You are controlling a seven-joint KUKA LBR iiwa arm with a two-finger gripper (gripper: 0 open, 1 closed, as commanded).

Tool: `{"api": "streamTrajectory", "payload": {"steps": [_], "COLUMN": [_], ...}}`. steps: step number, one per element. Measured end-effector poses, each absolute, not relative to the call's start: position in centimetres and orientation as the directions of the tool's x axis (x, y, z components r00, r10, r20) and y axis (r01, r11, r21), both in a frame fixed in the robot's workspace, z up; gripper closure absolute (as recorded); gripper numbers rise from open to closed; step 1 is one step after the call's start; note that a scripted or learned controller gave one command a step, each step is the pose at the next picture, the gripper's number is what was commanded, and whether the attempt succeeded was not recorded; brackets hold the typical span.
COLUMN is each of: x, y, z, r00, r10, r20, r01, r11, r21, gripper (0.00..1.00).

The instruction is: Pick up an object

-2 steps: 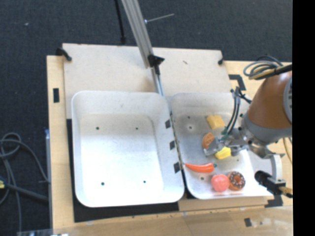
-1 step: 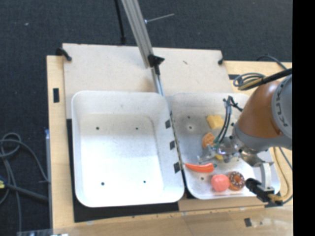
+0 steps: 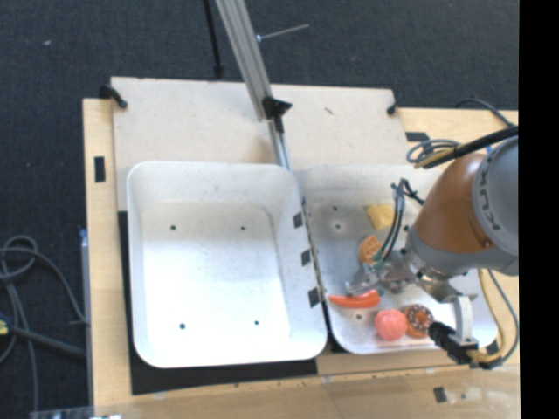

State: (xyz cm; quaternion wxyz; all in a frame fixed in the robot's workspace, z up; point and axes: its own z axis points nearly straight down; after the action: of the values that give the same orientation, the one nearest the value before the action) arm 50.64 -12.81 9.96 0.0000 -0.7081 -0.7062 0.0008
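A flat red-orange curved strip (image 3: 354, 300) lies in the right shallow white bin (image 3: 336, 201), close to that bin's left wall. The metal two-finger gripper (image 3: 365, 279) hangs just above the strip, at its upper right edge; whether its fingers are spread or closed cannot be made out. A round pink ball (image 3: 390, 324) sits to the strip's lower right, beside a small brown patterned object (image 3: 419, 319). An orange object (image 3: 370, 248) and a pale yellow lump (image 3: 379, 215) lie beyond the strip.
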Motion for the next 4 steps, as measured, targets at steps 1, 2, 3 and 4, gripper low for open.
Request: {"api": "streamTrajectory", "payload": {"steps": [1, 2, 3, 4], "x": [50.8, 50.1, 50.7, 50.9], "y": [-12.9, -12.9, -13.5, -13.7], "z": [11.2, 16.1, 20.7, 23.2], "r00": [0.009, 0.004, -0.003, -0.004], "r10": [1.000, 1.000, 1.000, 1.000], "r20": [-0.001, -0.002, -0.003, -0.002], "r01": [1.000, 1.000, 1.000, 1.000], "r11": [-0.009, -0.004, 0.003, 0.004], "r21": [0.006, 0.007, 0.008, 0.006], "gripper": [1.00, 1.00, 1.00, 1.00]}}
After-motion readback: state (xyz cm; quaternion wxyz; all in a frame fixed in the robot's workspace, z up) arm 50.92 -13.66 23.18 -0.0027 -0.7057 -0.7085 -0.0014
